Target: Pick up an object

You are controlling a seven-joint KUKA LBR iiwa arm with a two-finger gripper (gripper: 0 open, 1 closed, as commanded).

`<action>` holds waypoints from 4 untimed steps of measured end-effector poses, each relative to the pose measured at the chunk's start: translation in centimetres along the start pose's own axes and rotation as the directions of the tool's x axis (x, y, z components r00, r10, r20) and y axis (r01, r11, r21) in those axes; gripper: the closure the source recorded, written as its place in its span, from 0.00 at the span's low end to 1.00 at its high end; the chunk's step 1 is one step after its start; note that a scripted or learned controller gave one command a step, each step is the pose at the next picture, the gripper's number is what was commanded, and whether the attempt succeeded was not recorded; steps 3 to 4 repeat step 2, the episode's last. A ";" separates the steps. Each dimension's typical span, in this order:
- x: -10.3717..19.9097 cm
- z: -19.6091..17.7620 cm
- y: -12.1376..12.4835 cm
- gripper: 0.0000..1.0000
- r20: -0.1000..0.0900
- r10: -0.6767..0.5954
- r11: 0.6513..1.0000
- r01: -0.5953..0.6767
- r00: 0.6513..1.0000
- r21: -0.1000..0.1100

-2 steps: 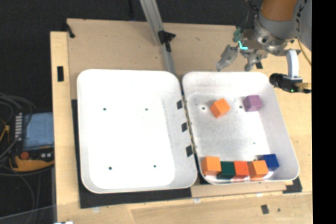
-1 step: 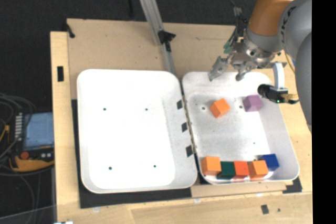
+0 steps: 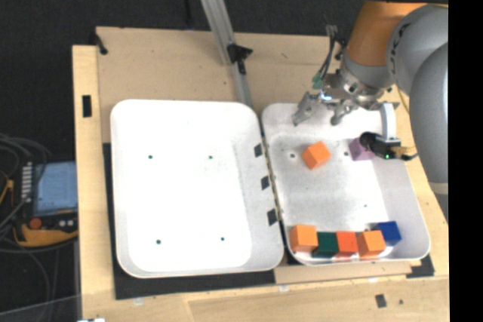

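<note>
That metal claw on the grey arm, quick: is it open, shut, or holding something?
Two-finger gripper: open, fingers spread, holding nothing; it sits over the right white bin's far edge, apart from the orange cube.

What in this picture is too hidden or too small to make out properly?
- Purple block: partly covered by a black part of the arm in the camera view, so its full shape is unclear.
- Green block: in the row at the right bin's near wall, lower side hidden.
- Gripper: too small to judge its jaws.
- Arm's upper part: cut off by the right edge.
</note>
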State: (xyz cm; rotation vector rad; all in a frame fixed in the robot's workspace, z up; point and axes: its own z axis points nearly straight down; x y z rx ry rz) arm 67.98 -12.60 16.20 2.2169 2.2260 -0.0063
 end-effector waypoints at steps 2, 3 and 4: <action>0.4 3.0 -0.4 1.00 -0.001 0.001 1.000 -0.001 1.000 -0.008; 0.4 3.0 -0.4 1.00 -0.001 0.001 1.000 -0.001 1.000 -0.008; 0.4 3.0 -0.4 1.00 -0.001 0.001 1.000 -0.001 1.000 -0.008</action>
